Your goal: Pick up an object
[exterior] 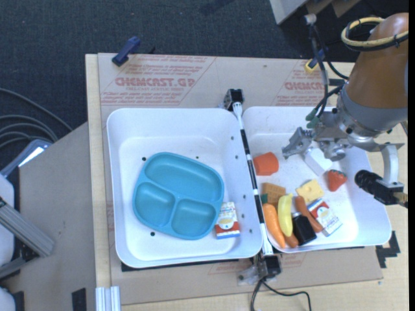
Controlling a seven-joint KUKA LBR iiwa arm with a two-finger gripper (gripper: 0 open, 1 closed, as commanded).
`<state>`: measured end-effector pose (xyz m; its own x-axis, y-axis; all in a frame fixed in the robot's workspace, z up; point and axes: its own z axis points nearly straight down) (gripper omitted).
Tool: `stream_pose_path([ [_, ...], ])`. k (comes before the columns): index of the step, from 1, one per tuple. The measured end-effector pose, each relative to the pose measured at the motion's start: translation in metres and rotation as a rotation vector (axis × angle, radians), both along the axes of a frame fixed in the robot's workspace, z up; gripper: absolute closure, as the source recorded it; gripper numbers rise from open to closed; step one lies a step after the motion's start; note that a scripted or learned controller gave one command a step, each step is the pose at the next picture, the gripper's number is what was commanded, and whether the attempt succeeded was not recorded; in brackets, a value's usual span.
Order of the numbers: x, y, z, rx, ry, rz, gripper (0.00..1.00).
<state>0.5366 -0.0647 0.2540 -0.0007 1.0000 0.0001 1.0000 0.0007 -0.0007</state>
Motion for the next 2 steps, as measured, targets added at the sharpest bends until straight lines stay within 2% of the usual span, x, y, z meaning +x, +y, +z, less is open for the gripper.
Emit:
stream_pose_path([
  [1,-0.017,-0.030,-0.166,-0.001,-0.008,-0.001,0.00],
  [2,-0.015,-0.029,-0.155,0.000,-0.012,-0.001,1.00],
])
